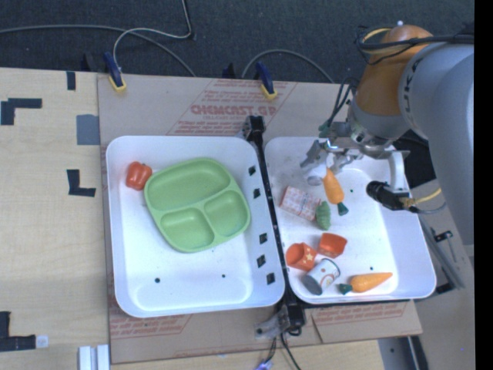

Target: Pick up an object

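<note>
hand [330,160] is over the far part of the right bin [400,237], fingers spread, nothing seen between them. small carrot [333,186] lies just below the fingertips, orange body with green end pointing near; can't tell if a finger touches it. green veg piece [323,216] sits just beside the carrot's near end. pink wafer block [299,201] to the left of those. near side of the bin: orange cup [300,255], red-orange piece [332,244], second carrot [365,282], grey and white bits at the near wall. left bin [185,284] holds a green divided tray [197,203] and a red pepper [137,175] touching the tray's far left edge.
</note>
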`<action>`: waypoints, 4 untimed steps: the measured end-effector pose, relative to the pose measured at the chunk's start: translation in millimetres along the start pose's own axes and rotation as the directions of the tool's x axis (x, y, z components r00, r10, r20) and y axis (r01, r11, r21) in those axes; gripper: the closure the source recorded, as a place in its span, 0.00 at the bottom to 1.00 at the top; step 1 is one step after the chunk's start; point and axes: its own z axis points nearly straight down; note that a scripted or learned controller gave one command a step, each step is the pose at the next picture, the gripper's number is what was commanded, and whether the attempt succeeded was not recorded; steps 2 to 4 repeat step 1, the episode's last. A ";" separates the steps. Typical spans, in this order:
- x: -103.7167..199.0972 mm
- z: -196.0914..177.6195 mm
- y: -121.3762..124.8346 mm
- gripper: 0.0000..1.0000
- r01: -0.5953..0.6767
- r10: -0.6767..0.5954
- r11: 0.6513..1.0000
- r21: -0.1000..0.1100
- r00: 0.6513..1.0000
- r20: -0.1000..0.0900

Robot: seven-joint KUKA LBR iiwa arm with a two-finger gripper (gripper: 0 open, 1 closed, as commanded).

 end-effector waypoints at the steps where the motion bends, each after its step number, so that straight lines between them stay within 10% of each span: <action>1: 52.2 -25.5 -20.9 1.00 0.000 0.000 1.000 0.002 1.000 0.000; 4: 52.2 -25.5 -20.9 1.00 0.000 0.000 1.000 0.002 1.000 0.000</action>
